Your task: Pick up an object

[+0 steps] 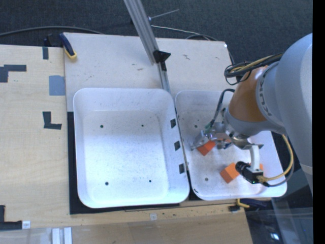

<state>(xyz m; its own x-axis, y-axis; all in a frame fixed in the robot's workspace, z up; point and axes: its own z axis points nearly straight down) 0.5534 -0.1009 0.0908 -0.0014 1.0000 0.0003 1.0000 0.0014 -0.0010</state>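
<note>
Over the right bin (195, 103) my gripper (207, 142) hangs low, the grey arm with its orange band reaching in from the right. A small orange-red object (205, 148) sits right at the gripper's tip, near the bin's middle; I cannot see whether it is gripped or just lying on the floor beneath. A second orange block (228, 173) lies on the bin floor toward the front right, apart from the gripper.
The left bin (86, 136) stands beside the right one, their rims touching. A slanted metal post (144, 29) rises behind the bins. A blue and yellow tool (67, 46) lies at the bench's back left.
</note>
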